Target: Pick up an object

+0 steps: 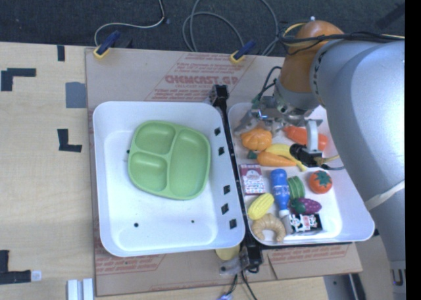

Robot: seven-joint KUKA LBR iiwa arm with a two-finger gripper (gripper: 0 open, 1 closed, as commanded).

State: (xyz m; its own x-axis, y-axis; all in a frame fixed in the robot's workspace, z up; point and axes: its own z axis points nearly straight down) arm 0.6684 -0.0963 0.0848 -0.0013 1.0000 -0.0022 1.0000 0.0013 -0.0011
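Reaching in from the right, the grey arm (358, 88) bends over the far end of the right bin (355, 223), and its gripper (273, 116) hangs low near that bin's far left corner, just above the toy pumpkin (256, 139). The metal parts of the gripper are crowded together there, so I cannot tell how wide it stands, and I see no object held by it.

Two white bins sit side by side on the bench. The left bin (112, 226) carries one thing: a green divided plate (169, 159) with three compartments, lying toward its far half; the near half of this bin is bare and gives much room.

The right bin is crowded with toy food. I count one orange pumpkin, one carrot (276, 159) and one banana (284, 150) touching each other near the middle, one red-orange piece (297, 134) under the wrist, one tomato (320, 181) by the right edge, one small pink box (252, 179) by the left edge, one blue bottle (279, 187), one green vegetable (296, 187), one corn cob (260, 205), one croissant (270, 227) at the near edge, one purple piece (306, 205) and one dark packet (305, 222). Little bare floor stays between them; only the near right corner is open.
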